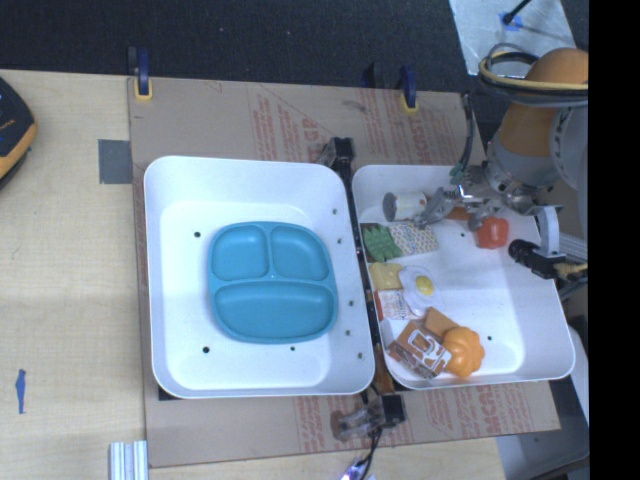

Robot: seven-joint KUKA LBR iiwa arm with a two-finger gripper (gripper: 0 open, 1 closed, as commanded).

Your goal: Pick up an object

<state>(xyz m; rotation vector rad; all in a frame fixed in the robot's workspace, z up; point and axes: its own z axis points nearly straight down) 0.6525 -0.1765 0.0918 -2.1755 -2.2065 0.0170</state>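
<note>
The arm is reaching in from the right, and its hand (450, 204) is hanging low over the far part of the right bin (540, 338). I cannot tell how the hand is set. A red object (491, 232) is lying just beside it, and a small grey cylinder (397, 206) is lying on its other side. An orange fruit (463, 351) is resting in the near corner. A blue divided plate (272, 280) is sitting in the left bin (170, 348).

The one camera is looking down at a slant from above the bench (70, 268), taking in both white bins, the left bin (160, 268) and the right bin (530, 318), whole, with the arm (535, 118) entering at the right.
</note>
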